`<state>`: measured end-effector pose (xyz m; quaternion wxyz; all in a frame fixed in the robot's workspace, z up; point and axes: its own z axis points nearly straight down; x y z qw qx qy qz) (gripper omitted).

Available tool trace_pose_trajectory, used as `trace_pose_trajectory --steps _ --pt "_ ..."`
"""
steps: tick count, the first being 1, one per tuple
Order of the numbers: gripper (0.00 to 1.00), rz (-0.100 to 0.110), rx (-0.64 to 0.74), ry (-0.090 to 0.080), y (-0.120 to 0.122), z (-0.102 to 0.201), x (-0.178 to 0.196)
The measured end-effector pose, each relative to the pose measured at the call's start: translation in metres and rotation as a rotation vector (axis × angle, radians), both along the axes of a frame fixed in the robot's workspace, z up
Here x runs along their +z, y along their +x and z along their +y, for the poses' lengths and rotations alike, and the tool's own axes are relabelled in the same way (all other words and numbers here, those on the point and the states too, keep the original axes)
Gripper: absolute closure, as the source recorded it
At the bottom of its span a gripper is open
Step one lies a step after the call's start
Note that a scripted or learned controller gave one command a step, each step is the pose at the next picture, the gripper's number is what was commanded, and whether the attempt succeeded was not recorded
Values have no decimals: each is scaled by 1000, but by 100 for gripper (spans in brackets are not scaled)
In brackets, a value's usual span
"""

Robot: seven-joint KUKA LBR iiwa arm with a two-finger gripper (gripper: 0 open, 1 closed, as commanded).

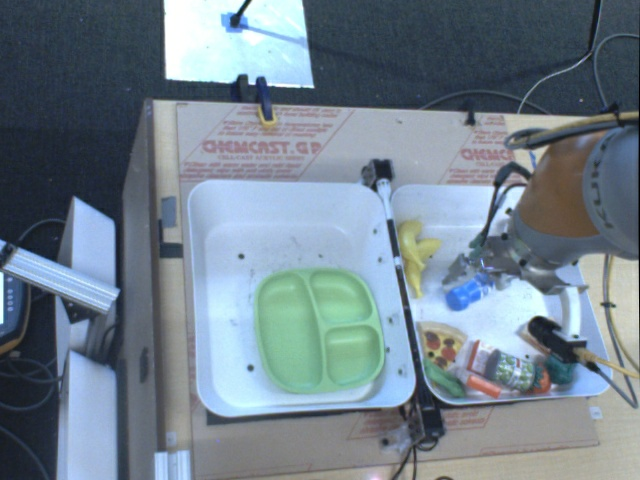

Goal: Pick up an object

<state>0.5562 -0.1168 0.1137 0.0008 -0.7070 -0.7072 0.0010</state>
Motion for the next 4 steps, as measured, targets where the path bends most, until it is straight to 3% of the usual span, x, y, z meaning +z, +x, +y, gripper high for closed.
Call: trace_pose_trajectory --steps 1,2,3,4 --pt "0 -3 0 0 -24 -13 -30" --pt "0 -5 4 0 89 12 -29" --pt "0 24 2 -10 107 15 -29" --pt "0 -3 1 0 31 13 -29"
